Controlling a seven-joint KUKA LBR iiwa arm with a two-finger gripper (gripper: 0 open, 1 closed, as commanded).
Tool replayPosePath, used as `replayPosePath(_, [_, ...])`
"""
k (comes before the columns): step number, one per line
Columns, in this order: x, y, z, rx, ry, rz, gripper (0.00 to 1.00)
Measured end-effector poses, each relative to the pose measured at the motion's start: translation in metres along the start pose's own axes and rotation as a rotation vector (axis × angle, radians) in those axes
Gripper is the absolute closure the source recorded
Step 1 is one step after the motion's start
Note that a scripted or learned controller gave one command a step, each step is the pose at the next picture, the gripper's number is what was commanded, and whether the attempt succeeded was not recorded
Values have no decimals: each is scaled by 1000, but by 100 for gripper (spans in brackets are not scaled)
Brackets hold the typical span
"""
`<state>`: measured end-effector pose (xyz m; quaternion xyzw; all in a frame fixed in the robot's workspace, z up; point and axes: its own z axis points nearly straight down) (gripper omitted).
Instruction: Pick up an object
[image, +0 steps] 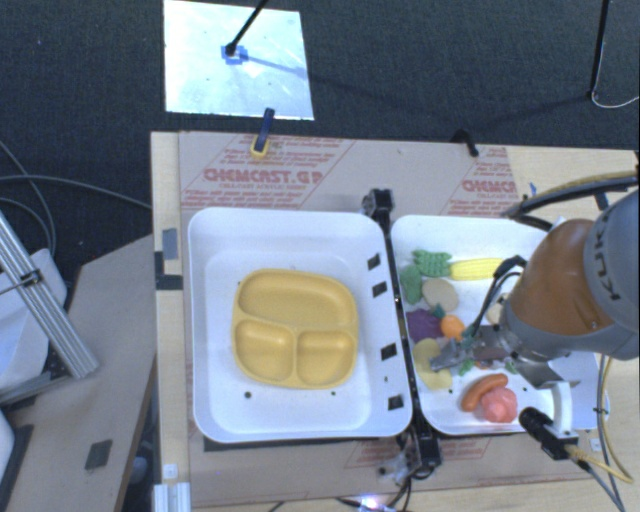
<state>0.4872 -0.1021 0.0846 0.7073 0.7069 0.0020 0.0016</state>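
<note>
Two shallow white bins sit side by side on a worktop (300, 165) covered with printed cardboard. The left bin (210, 330) holds a yellow divided plate (295, 327) lying flat near its middle. The right bin (470, 232) holds a cluster of toy food along its left edge: a green leafy piece (432, 262) and a yellow corn cob (477, 267) toward the far edge, a beige piece (440, 294) just below them, then a purple piece (424, 324) touching a small orange ball (452, 326), and a pale yellow piece (430, 362) beneath those. Nearer the front edge lie an orange carrot-like stick (483, 388) and a pink piece (498, 404), touching each other. The grey arm with its orange band (560, 285) reaches in over the right bin from the right edge. Its gripper (452, 356) hangs low over the pale yellow piece, just left of the carrot stick. The fingers look dark and blurred against the toys, so whether they are spread or closed on anything cannot be told.
</note>
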Motion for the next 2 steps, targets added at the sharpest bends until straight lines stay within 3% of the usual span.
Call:
replayPosePath(1, [-1,2,-11,-1,0,-1,100])
replayPosePath(2, [59,38,-105,-7,1,-12,100])
